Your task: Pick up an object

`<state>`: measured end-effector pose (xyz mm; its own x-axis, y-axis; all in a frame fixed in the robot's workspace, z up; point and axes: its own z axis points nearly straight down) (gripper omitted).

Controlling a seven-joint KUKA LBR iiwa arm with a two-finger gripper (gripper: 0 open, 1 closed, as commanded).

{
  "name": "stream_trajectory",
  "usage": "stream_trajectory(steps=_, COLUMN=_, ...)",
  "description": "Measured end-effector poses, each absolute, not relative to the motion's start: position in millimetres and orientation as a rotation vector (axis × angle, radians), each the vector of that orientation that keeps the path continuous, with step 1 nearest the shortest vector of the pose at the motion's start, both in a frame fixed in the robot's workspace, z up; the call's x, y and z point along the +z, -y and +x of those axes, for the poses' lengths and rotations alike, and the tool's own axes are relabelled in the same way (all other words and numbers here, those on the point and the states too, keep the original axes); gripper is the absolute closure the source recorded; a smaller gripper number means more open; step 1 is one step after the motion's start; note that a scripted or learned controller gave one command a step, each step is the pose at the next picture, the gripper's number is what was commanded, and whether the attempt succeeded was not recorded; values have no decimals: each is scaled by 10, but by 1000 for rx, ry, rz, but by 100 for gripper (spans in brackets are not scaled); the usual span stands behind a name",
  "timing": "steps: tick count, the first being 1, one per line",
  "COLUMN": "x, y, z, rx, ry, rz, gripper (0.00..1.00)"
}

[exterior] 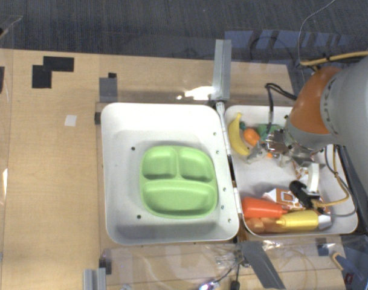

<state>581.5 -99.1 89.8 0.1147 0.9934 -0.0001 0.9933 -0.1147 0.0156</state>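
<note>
My gripper (260,148) is low in the right bin (347,222), at its back left. It sits just right of a yellow banana (234,135) and close beside a small orange ball (251,136). The grey arm with its orange band reaches in from the right and covers the bin's back right. Whether anything is between the fingers is hidden by the wrist. Along the bin's front edge lie an orange carrot-shaped toy (264,208) and a yellow bottle-shaped toy (299,221), with a white and brown carton (284,196) just behind them.
The left bin (117,222) holds a green divided plate (178,181) in its middle. A metal post (222,71) stands behind the wall between the two bins. Bare wooden bench lies to the left.
</note>
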Motion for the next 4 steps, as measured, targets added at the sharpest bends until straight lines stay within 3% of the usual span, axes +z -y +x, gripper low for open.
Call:
stream_trajectory(steps=1, x=871, y=889, z=6609, rx=-7, ry=-1986, rz=2439, gripper=0)
stream_trajectory(steps=2, x=974, y=883, z=6602, rx=-18, ry=-1999, rz=2435, gripper=100)
stream_trajectory(steps=3, x=982, y=878, z=6611, rx=-12, ry=-1998, rz=2433, gripper=0)
stream_trajectory(steps=4, x=891, y=1192, z=6238, rx=9, ry=-2299, rz=2128, gripper=0)
